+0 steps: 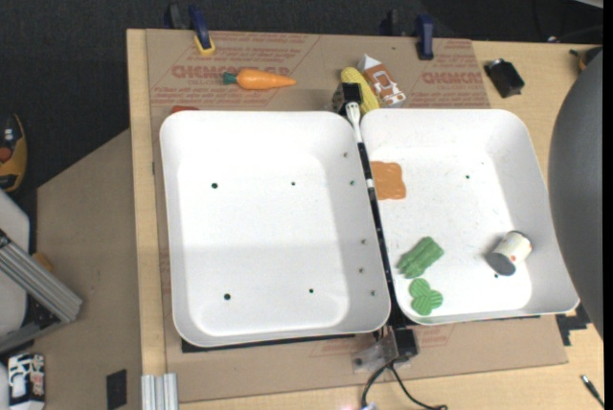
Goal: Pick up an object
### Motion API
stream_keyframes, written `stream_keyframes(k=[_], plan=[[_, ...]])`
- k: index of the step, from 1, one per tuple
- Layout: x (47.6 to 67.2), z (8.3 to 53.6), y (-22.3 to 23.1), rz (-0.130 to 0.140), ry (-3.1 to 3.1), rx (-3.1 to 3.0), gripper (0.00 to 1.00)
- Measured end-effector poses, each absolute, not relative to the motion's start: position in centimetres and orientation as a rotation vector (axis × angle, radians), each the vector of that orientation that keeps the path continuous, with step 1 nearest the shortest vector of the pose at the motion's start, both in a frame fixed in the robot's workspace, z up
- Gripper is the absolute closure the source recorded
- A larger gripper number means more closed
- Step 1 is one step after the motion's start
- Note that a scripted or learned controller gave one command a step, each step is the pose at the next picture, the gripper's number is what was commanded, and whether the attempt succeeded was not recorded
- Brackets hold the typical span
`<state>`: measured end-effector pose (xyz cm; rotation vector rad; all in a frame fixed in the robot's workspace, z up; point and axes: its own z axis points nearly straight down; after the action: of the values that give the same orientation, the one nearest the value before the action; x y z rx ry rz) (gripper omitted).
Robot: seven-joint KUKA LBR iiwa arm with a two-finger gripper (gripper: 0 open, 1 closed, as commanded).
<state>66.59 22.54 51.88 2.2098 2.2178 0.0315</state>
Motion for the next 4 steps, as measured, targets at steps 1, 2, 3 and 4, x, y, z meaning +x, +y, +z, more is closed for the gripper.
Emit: stream_keyframes(k=[1, 2, 3, 4], plan=[[60.6, 48.6, 22.5, -0.006, 2.227, 2.221, 1.00], [53.7, 36.5, 22.5, -0.023, 2.229, 2.225, 1.00], [49.4, 53.4, 22.5, 0.032, 2.222, 2.213, 1.00], [49.5, 52.3, 22.5, -0.001, 2.223, 2.220, 0.00]])
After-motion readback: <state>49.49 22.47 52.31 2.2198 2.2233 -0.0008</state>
